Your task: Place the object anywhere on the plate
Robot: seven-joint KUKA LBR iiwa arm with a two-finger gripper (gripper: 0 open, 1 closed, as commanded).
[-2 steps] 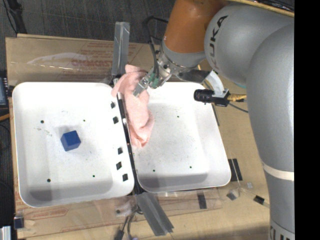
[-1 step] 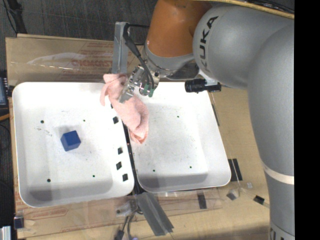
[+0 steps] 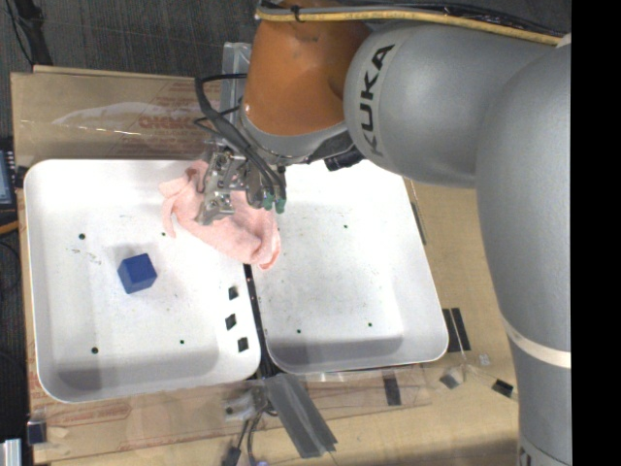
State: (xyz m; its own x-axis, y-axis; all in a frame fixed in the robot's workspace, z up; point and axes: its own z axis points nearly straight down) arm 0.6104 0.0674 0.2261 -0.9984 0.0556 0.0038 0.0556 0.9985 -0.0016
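A small blue cube (image 3: 137, 272) lies on the floor of the left bin (image 3: 58, 260), left of centre. A crumpled pink cloth (image 3: 243, 229) sits at the left bin's upper right, and its lower corner drapes onto the divide between the bins. My gripper (image 3: 231, 190) hangs directly over the cloth's upper part, touching or nearly touching it. The wrist and orange band (image 3: 291, 66) hide the cloth's far edge. The cube sits well to the gripper's lower left, apart from it.
The right bin (image 3: 349, 280) shows a bare white floor with a few dark specks. The large grey arm (image 3: 485, 115) covers the upper right of the view. Cardboard (image 3: 97, 105) lies behind the left bin.
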